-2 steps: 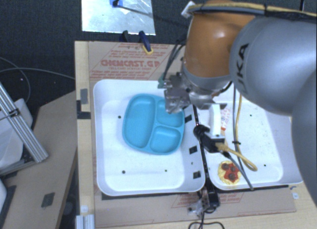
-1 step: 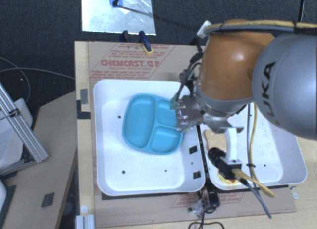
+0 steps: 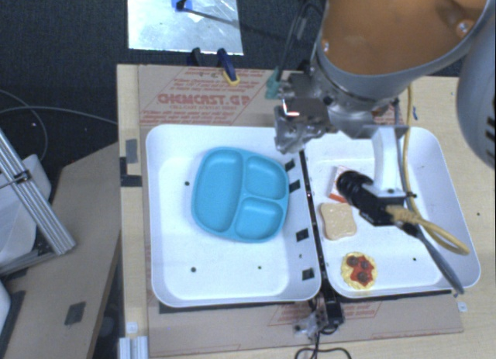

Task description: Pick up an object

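Observation:
A blue divided plate [image 3: 239, 195] lies in the middle of the left bin [image 3: 174, 272]. In the right bin [image 3: 434, 163] a slice of toast [image 3: 338, 220] rests near the divider, and a small round pizza [image 3: 359, 269] sits in front of it. A thin orange piece [image 3: 334, 195] peeks out just behind the toast, partly hidden by the robot. My gripper [image 3: 288, 139] hangs over the back end of the divider between the bins, just past the plate's far right corner. The big orange-banded wrist covers much of the right bin's back.
A shiny metal sheet [image 3: 184, 7] lies behind the bins. A blue and yellow clamp [image 3: 226, 67] sits at the bench's back edge. Black clips [image 3: 298, 187] line the divider. A metal frame [image 3: 27, 195] stands to the left of the bench.

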`<state>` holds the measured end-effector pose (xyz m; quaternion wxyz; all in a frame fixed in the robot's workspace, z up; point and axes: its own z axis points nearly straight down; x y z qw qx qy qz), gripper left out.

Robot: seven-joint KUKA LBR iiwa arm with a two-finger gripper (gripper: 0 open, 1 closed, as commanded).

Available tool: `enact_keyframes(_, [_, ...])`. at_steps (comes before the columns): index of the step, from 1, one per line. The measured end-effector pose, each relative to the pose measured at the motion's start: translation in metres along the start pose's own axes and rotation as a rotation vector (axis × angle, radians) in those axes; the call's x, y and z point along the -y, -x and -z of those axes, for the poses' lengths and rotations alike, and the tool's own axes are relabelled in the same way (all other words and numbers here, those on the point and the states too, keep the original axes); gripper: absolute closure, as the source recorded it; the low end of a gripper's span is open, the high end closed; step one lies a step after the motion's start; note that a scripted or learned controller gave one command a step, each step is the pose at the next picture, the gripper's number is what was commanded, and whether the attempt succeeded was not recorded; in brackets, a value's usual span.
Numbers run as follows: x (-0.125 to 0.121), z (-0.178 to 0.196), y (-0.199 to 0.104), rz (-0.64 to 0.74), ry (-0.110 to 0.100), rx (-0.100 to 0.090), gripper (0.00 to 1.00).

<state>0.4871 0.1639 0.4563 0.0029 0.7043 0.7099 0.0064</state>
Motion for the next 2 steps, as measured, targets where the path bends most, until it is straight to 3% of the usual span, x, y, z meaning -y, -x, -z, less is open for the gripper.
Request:
enact_keyframes(1, [-0.002, -0.067, 0.023, -0.008, -0.012, 0.005, 1.0])
enact_keyframes(2, [0.002, -0.123, 0.01, -0.007, -0.011, 0.004, 1.0])
